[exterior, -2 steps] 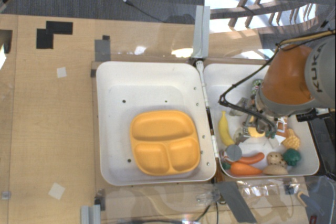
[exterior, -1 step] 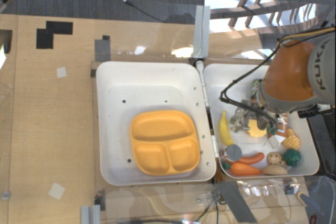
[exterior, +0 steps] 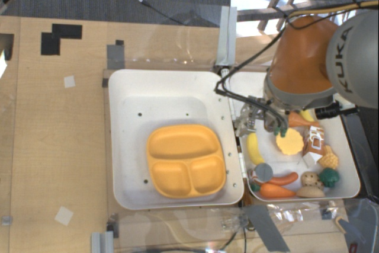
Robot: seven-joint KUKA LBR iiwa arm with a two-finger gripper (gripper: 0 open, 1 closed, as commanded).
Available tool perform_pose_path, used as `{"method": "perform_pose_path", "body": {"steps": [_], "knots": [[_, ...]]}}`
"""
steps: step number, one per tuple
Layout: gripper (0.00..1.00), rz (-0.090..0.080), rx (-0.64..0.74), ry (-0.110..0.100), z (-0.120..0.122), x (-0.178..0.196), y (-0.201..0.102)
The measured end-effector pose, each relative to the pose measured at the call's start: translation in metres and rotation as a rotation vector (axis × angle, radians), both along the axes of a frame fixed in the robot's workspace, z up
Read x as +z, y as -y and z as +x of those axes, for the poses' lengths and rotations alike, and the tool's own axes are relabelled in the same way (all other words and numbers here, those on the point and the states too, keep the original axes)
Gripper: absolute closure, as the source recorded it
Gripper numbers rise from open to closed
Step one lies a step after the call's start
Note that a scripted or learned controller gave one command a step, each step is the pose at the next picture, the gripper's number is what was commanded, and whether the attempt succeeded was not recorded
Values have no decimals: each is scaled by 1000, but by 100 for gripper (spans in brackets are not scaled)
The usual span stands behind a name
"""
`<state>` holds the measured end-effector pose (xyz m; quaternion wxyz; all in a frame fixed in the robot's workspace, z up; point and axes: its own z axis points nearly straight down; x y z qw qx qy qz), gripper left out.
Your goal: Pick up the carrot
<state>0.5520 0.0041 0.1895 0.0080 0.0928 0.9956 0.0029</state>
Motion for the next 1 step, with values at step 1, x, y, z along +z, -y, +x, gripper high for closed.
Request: {"method": "perform_pose_path", "body": {"steps": [1], "knots": [[100, -12, 421, -3, -57, 55, 61]]}}
